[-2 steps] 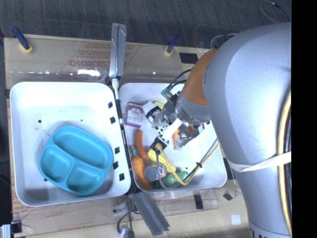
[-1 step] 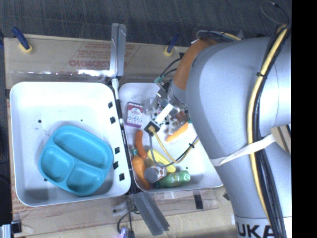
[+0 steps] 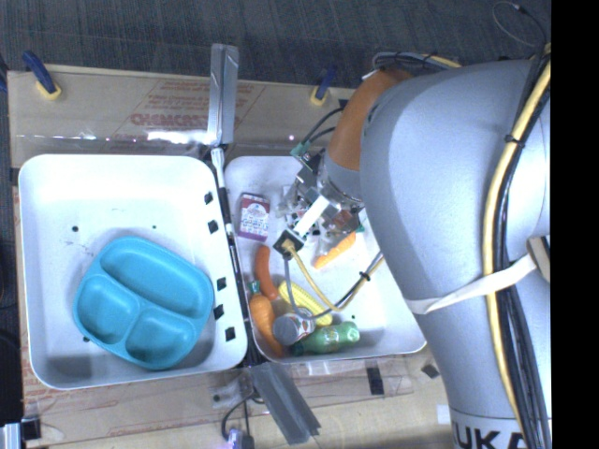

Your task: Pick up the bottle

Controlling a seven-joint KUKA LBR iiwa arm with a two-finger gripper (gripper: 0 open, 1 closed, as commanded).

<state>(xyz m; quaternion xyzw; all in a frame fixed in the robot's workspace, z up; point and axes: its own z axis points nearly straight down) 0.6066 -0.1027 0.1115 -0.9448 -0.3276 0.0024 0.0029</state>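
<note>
The bottle point(image 3: 332, 337) is green with a silvery cap and lies on its side at the front edge of the right bin point(image 3: 398, 330). Its cap end points left toward an orange ball-shaped fruit point(image 3: 263, 317). My gripper point(image 3: 301, 219) hangs low over the middle of the right bin, well behind the bottle and apart from it. It sits just right of a small maroon and white carton point(image 3: 254, 215) and just left of an orange carrot point(image 3: 335, 249). The grey arm covers the bin's right side.
A yellow banana point(image 3: 305, 299) and a long orange-red sausage point(image 3: 264, 267) lie between the gripper and the bottle. The left bin point(image 3: 47, 195) holds a blue divided tray point(image 3: 142, 299). A yellow cable point(image 3: 323, 302) loops down from the wrist over the banana.
</note>
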